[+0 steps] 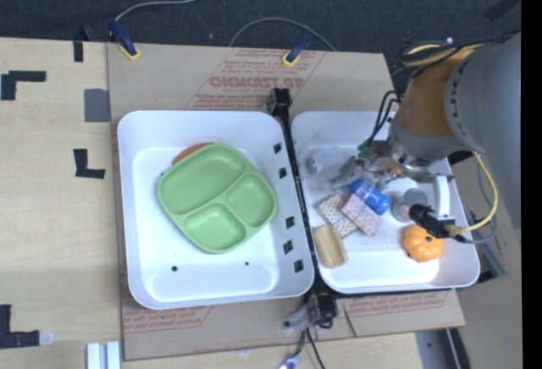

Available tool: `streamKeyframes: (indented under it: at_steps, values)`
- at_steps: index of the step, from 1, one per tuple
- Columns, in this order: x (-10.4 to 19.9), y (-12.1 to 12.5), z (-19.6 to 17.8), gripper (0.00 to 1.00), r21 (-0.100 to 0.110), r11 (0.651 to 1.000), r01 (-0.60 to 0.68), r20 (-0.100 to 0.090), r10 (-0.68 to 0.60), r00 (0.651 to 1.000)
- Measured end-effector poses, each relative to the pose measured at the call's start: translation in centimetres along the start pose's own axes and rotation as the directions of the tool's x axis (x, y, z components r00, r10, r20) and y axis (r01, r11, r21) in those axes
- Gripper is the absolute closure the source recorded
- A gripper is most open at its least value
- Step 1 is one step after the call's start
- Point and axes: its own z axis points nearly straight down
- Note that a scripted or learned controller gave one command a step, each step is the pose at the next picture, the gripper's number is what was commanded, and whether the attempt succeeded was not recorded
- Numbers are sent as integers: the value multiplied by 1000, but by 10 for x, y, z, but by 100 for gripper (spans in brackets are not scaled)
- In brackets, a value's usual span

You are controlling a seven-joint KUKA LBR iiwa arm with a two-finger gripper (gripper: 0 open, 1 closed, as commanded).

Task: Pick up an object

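Observation:
My gripper [366, 162] reaches down into the right bin [334, 126] from the right, its grey fingers close above a blue object [371, 195]. Beside the blue object lie a pink and beige checkered packet [351, 216], a tan wooden block [329, 245] and an orange toy pumpkin [423, 243]. A grey round piece [415, 197] sits next to the pumpkin. I cannot make out whether anything sits between the fingers.
The left bin [140, 190] holds a green divided plate [218, 197] with an orange object [188, 153] peeking from under its far edge. Black clips run along the seam between the bins. Cables trail across the cardboard behind.

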Motion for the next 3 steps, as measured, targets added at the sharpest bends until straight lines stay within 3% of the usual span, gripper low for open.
streamKeyframes:
  at_steps: [1,2,3]
  values:
    - [-3,7,16,0,-2,1000,0,1,0,1000]
    - [-5,8,6,100,-8,1000,0,5,0,1000]
    - [74,-25,-82,100,-2,1000,1,0,-1,1000]
